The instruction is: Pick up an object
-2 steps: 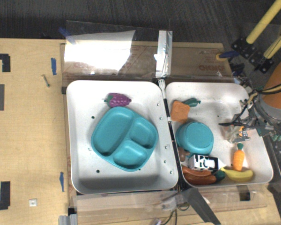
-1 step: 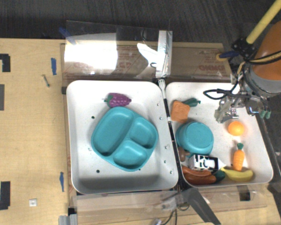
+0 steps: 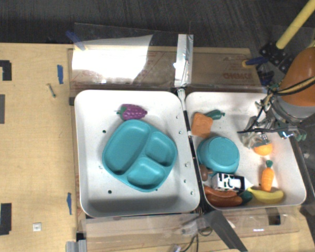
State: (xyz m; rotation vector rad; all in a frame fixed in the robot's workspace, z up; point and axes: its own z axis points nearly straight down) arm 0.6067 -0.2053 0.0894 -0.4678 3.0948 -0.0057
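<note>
Dark carpet runs behind a pale wooden worktop (image 3: 31,156) with two white bins on it; the left bin (image 3: 89,114) has a teal divided plate (image 3: 140,155) in the middle and some purple grapes (image 3: 132,111) just above it; the right bin (image 3: 296,188) is the crowded one, with a teal bowl (image 3: 218,154), an orange wedge-shaped piece (image 3: 202,124), a carrot (image 3: 267,175), a banana (image 3: 266,195) and a sausage-looking thing (image 3: 220,196) along the bottom edge.

The claw (image 3: 260,138) is low over the right bin's upper right, right above a small orange fruit (image 3: 263,150); honestly can't tell whether it's apart or together, too much blur and cable clutter there; nothing visibly clamped in it.

My guess is the orange fruit is the target; looks like light, hard plastic, round and probably slippery, so it could squirt out sideways; I'd pinch it square across the widest part, coming straight down.
</note>
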